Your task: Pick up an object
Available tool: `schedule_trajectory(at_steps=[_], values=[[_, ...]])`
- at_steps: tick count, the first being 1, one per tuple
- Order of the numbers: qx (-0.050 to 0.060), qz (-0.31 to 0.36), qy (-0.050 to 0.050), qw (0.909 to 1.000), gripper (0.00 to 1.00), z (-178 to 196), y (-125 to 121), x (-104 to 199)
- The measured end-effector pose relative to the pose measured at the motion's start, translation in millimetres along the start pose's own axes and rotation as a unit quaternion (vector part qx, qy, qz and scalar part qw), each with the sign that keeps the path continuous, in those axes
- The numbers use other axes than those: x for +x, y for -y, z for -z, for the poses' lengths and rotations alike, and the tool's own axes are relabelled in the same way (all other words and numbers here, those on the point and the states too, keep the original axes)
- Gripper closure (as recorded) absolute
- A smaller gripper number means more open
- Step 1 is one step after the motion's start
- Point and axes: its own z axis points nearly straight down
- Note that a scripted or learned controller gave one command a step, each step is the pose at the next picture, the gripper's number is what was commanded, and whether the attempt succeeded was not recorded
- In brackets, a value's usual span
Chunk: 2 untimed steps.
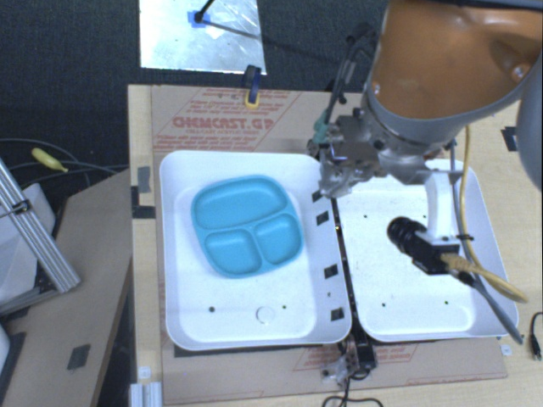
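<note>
We see the gripper hanging over the ridge where the two white bins meet, near their far end. Its housing blocks our line of sight, so we cannot tell whether it is released or clenched, and we see nothing grasped in it. The blue divided plate lies flat to the view's left of the gripper and somewhat nearer the camera, in the middle of the left-hand bin, apart from the gripper. The right-hand bin spreads out on the gripper's other side.

A row of small black tabs runs from just under the gripper toward the camera along that ridge. Both bins rest on a cardboard sheet with red lettering, which shows beyond the gripper and to its left. The sheet lies on a pale tan bench. Further out past the gripper we see dark carpet and a shiny metal sheet lying on it. An aluminium rail stands at the view's far left edge.
</note>
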Motion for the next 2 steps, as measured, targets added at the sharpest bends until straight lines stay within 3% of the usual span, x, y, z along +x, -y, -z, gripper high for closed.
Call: schedule_trajectory(at_steps=[1, 2], values=[[0.001, -0.006, 0.001, 1.0, 1.0, -2.5, 0.9, -85.5], [0.002, -0.002, 0.001, 1.0, 1.0, -15.4, 1.0, -82.7]])
